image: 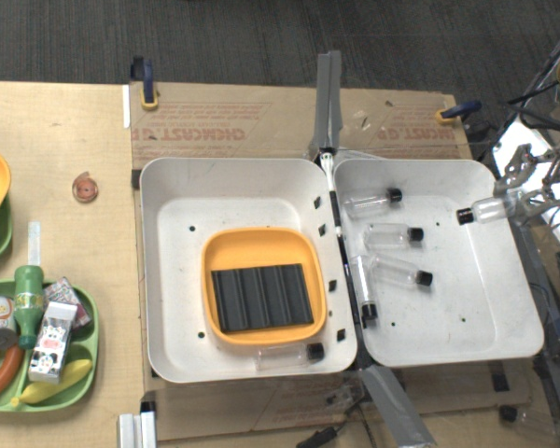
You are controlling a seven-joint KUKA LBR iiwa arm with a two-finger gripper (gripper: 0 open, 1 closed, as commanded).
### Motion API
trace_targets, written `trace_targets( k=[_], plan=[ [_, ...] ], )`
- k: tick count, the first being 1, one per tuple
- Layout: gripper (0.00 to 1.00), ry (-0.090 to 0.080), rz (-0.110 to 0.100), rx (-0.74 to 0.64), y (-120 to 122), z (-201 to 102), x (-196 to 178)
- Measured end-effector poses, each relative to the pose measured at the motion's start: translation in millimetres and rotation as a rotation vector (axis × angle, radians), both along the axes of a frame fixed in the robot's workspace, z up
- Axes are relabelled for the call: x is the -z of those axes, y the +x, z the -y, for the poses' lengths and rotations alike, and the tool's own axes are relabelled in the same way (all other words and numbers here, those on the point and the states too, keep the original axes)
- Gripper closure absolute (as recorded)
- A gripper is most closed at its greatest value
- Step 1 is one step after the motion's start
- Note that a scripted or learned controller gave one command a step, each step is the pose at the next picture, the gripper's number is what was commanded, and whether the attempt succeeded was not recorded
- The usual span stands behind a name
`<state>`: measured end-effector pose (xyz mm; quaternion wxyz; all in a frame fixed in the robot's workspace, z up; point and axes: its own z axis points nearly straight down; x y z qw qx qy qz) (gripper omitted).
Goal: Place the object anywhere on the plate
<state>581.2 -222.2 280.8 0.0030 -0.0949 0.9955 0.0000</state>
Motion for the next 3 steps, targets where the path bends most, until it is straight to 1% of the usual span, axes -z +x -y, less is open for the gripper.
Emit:
trace_targets(
  k=[1, 2, 3],
  plan=[
    [1.00, -0.001, 0.002, -0.264, 58.7, 0.0, -51.9],
    [1.00, -0.001, 0.001, -0.500, 79.0, -0.8, -59.6],
    [1.00, -0.001, -0.002, -0.617, -11.4, -0.6, -38.4]
  ],
)
